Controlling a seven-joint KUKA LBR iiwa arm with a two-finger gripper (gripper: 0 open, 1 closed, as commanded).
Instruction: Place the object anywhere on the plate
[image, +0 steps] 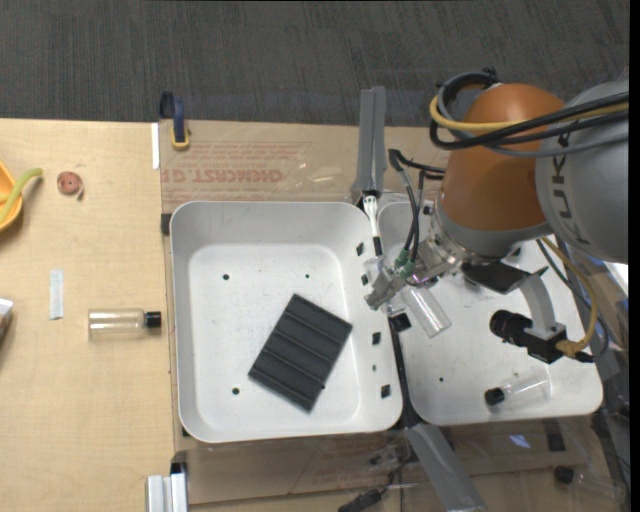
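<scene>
I am seeing a clear vial with a black cap (122, 320) lying on its side on the wooden bench (90, 420), left of the left bin. A small white strip (56, 295) is lying just beyond it, and a reddish disc (68, 182) is sitting farther back.

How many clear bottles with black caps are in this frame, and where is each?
3. One clear bottle lies on the bench left of the left bin; one bottle lies in the right bin; one bottle sits at the gripper. The arm may hide others.
</scene>
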